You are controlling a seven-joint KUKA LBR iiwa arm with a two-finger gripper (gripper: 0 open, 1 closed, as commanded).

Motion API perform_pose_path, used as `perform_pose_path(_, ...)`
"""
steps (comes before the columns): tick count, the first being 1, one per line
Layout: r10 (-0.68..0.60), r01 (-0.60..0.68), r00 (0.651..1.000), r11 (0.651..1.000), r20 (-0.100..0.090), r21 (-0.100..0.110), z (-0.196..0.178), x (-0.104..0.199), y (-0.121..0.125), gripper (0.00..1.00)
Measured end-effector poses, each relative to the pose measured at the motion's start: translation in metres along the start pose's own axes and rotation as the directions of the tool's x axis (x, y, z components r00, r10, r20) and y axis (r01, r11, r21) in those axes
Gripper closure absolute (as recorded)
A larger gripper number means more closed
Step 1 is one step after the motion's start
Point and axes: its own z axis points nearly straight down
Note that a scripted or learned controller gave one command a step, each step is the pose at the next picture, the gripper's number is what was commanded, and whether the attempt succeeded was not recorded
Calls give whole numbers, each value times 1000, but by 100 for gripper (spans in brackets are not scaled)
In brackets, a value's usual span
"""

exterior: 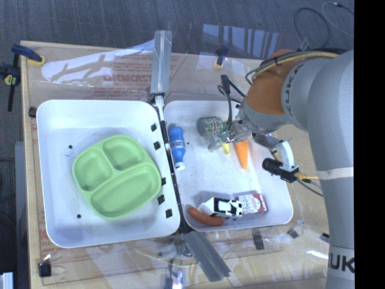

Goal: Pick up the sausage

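The sausage (205, 217) is reddish-brown and lies flat at the near edge of the right bin (198, 173), partly tucked under a milk carton (238, 205). My gripper (219, 139) hangs low in the far part of that bin, right beside a green can (210, 125) and a good way from the sausage. The wrist and cables hide much of the gripper.
An orange carrot (242, 154) lies just right of the gripper. A blue bottle (176, 144) lies along the right bin's left wall. The left bin (54, 125) holds a green divided plate (117, 176). The arm (319, 119) covers the right bin's right side.
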Motion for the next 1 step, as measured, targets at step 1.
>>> perform_pose_path(1,-151,151,989,989,3,-3,-90,1,-55,100)
